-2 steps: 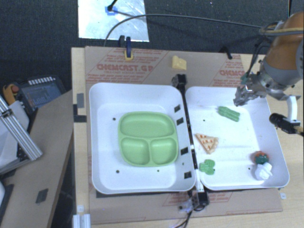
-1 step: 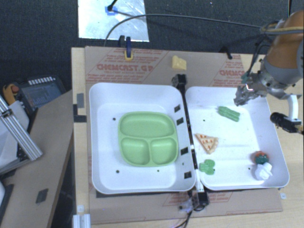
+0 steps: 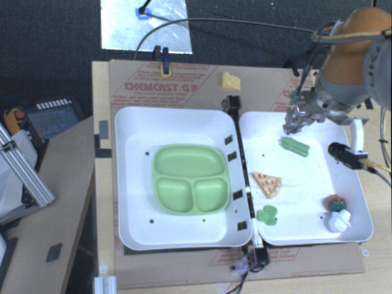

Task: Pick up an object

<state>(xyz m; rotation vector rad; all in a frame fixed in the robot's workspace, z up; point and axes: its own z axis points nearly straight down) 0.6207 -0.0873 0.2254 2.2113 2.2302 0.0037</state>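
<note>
My gripper point(image 3: 294, 125) hangs over the back of the right bin point(image 3: 306, 234), just up and left of a green ridged piece point(image 3: 295, 146). Nothing shows between its fingers. A triangular pizza slice point(image 3: 268, 183) lies near the bin's middle left. A small green leafy piece point(image 3: 267, 214) sits near the front left corner. At the front right lie a red and green piece point(image 3: 334, 202) and a white piece point(image 3: 339, 220) close together.
The left bin point(image 3: 131, 127) holds a green divided plate point(image 3: 188, 178). A yellow block point(image 3: 231, 80) lies on the cardboard behind the bins. A black divider strip point(image 3: 240, 170) runs between the two bins.
</note>
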